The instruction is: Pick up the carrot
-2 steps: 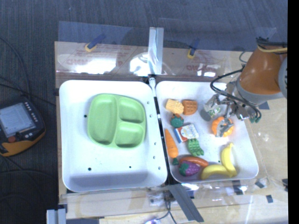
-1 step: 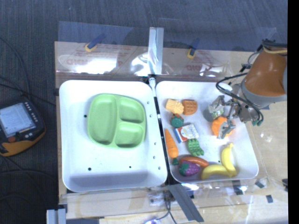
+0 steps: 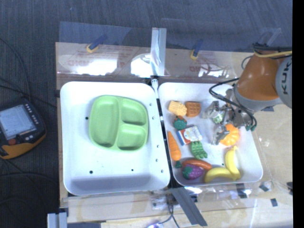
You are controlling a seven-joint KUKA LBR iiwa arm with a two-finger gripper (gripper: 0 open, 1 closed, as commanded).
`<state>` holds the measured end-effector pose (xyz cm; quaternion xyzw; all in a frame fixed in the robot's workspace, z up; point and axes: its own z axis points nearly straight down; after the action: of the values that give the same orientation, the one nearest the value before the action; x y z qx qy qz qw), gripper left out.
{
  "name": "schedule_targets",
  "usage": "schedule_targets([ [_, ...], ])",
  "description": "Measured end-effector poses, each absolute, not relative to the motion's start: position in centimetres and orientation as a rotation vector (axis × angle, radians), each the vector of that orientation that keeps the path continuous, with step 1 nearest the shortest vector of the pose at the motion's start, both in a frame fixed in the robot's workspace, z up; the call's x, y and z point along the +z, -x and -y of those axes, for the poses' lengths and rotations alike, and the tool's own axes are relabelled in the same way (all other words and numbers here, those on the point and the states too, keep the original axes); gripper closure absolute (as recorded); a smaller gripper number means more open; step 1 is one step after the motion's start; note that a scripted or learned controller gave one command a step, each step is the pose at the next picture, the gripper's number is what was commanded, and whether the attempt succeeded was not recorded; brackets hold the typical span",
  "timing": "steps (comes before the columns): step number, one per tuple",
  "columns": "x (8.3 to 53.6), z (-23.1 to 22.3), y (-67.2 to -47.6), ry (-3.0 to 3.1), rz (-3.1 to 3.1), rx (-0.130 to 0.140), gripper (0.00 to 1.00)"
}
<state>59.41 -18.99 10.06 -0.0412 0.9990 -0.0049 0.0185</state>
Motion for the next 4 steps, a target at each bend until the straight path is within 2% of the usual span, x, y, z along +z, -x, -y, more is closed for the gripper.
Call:
schedule_targets([
  [1, 9.1, 22.4, -55.1, 0.153, -3.125, -0.006, 0.0],
  [2, 10.3, 22.3, -55.3, 0.154, -3.119, -0.011, 1.0],
  [3, 13.5, 21.9, -49.1, 0.015, -3.139, 0.0, 1.0],
  [4, 9.1, 22.3, -53.4, 0.38, -3.115, -0.004, 1.0],
])
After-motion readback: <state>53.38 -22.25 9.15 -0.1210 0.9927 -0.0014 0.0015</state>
